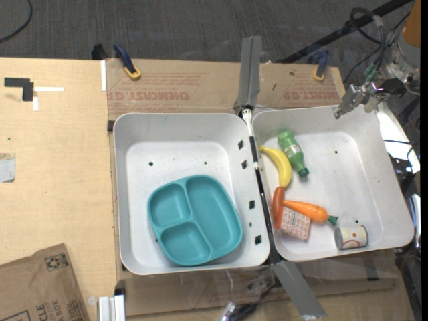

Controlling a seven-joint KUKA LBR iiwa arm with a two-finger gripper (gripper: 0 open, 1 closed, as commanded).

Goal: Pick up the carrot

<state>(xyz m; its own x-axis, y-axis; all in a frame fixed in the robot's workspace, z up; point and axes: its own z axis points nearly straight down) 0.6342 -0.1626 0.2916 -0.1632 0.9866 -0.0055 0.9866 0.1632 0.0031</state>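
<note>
Carrot position: right bin, near half, lying flat with its length running left to right and the green stem end pointing right. The carrot touches the top edge of a small patterned box that lies just nearer the front wall. A second orange item, long and narrow, lies along the left wall of the same bin, just left of the carrot's tip; what it is cannot be told.

Other contents of the right bin: a yellow banana, curved, in the left half, and a green bottle just to its right, lying on its side with the cap toward the near right. A small can lies on its side in the near right corner, apart from the carrot's stem end.

Left bin: one teal divided tray with three compartments, set in the near half.

Tool: located over the far right corner of the right bin, at the rim, well apart from the carrot. Nothing is seen in it. Whether it is spread or pressed together cannot be told at this angle. Cables trail behind the arm toward the far right.

Tabletop: both bins sit side by side on it, with a cardboard sheet clamped under their far edges.
</note>
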